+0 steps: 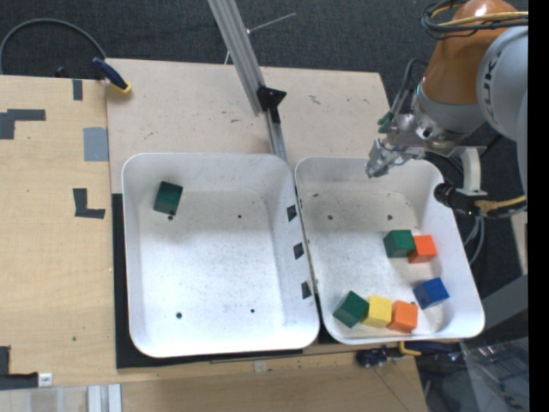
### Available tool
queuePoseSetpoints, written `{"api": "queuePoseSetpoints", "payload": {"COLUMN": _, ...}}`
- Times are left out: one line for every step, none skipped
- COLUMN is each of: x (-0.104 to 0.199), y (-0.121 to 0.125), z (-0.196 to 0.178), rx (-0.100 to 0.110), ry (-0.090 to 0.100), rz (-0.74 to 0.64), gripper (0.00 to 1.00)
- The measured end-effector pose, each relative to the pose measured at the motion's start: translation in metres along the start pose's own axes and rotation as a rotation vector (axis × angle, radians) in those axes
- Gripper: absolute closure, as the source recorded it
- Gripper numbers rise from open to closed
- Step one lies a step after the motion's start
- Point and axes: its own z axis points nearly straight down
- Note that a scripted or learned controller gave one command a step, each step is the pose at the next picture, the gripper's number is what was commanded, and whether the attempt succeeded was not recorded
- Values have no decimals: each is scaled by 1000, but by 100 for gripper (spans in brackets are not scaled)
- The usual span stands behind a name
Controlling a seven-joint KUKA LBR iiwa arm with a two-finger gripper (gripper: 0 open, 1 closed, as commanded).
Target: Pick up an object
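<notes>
Hovering jaws (378, 166) sit above the right bin's (455, 230) far rim.

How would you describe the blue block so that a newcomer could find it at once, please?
Start at the right bin and go to its near right corner. The blue block sits there alone, between an orange-green pair and a three-block row. It is the only blue one.

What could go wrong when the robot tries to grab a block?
The small green cube and the orange cube touch, so the gripper might nudge both or grab neither. The green, yellow and orange blocks crowd the right white bin's front wall, leaving the fingers little room.
</notes>
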Motion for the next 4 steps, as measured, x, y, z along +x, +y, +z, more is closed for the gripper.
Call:
{"api": "queuePoseSetpoints", "payload": {"x": 43, "y": -29, "z": -10, "rx": 0, "ry": 1, "rz": 0, "gripper": 100}}
{"api": "queuePoseSetpoints", "payload": {"x": 91, "y": -50, "z": 0, "rx": 2, "ry": 0, "rz": 0, "gripper": 100}}
{"api": "queuePoseSetpoints", "payload": {"x": 138, "y": -75, "z": 8, "rx": 2, "ry": 0, "rz": 0, "gripper": 100}}
{"api": "queuePoseSetpoints", "payload": {"x": 182, "y": -102, "z": -8, "rx": 1, "ry": 1, "rz": -2, "gripper": 100}}
